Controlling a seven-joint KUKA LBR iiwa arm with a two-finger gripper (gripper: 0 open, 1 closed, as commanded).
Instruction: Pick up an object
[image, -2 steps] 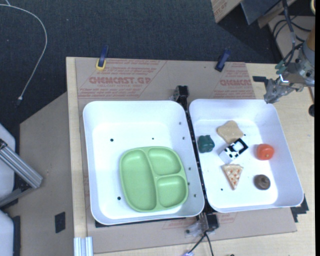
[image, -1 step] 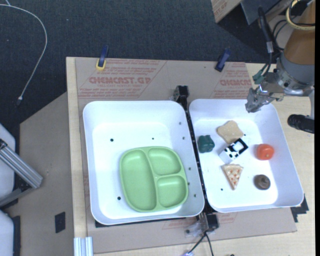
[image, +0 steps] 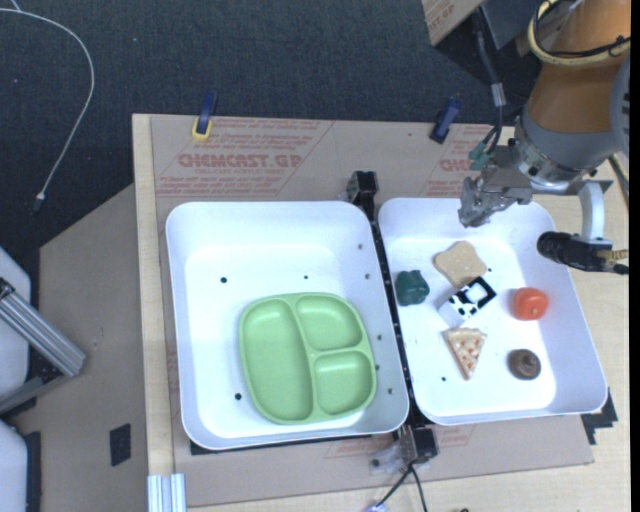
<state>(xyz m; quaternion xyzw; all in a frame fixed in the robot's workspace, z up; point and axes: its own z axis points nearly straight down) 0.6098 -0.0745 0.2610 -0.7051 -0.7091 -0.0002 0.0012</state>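
Item 1: two-finger gripper (image: 476, 212) on a grey arm with an orange band (image: 578, 40) above the wrist, entering from the right. It hangs over the far end of the right shallow white bin (image: 500, 395). Whether the gripper is spread or closed cannot be told at this angle; nothing can be made out in its grasp.

Item 2: tan slice of toy bread (image: 460, 262), lying just below the gripper on the bin floor, nearest to it of all the objects.

Item 3: black-and-white checkered block (image: 471, 298), touching the near edge of the bread slice, further from the gripper.

Item 4: dark green rounded toy (image: 411, 288), below and to the left of the gripper, close to the bin's left wall.

Item 5: orange-red round toy (image: 529, 303), below and to the right of the gripper, well apart from it.

Item 6: triangular toy pizza slice (image: 465, 350), beyond the checkered block, pointing toward the near rim.

Item 7: brown chocolate doughnut (image: 524, 364), farthest from the gripper, right of the pizza slice.

Item 8: left shallow white bin (image: 200, 250), far to the gripper's left, holding a light green three-compartment plastic tray (image: 305, 355).

Item 9: brown cardboard sheet with red print (image: 250, 150), beneath both bins.
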